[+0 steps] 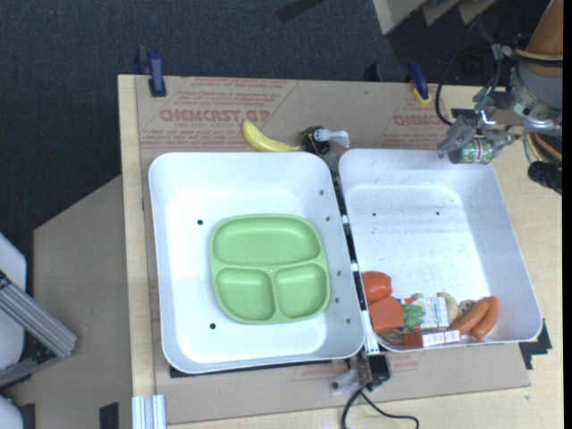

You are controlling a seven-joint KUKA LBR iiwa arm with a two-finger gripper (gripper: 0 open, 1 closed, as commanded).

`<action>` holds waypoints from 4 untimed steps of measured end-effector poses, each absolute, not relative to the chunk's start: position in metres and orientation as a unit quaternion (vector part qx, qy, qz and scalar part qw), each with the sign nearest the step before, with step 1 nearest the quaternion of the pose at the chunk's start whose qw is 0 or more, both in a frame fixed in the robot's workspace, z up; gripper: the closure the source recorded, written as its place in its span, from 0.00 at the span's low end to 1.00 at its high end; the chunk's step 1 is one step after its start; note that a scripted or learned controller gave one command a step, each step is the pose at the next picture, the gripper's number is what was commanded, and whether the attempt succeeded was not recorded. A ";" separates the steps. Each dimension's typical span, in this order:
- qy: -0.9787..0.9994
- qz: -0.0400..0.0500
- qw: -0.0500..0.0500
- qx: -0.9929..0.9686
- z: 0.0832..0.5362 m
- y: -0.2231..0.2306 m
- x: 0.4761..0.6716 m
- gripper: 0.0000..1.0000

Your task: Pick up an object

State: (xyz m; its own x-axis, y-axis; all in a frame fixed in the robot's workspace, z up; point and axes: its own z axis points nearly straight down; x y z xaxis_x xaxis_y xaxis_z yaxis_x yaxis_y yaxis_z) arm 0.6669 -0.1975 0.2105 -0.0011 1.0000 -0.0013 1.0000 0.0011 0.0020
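Heaped plastic toy foods (427,312) crowd my right white bin's (429,186) five o'clock corner. At one o'clock, my gripper (476,147) hangs, whether clenched I cannot tell. I'd pinch the light, stiff, slippery orange sausage (480,317) mid-length.

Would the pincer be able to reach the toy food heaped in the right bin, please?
Probably yes: the pincer hangs above the right bin's far edge, with bare floor between it and the toy food.
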 end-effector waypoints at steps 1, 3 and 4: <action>0.708 0.000 -0.001 0.706 0.231 -0.150 0.643 0.00; 0.707 0.000 -0.001 0.707 0.230 -0.152 0.644 0.00; 0.710 -0.001 -0.004 0.705 0.184 -0.069 0.659 0.00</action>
State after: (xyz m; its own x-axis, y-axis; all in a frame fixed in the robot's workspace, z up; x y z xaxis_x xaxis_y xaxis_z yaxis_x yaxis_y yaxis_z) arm 0.6586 -0.0691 0.1839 -0.0073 1.0000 0.0041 0.9999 0.0073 -0.0071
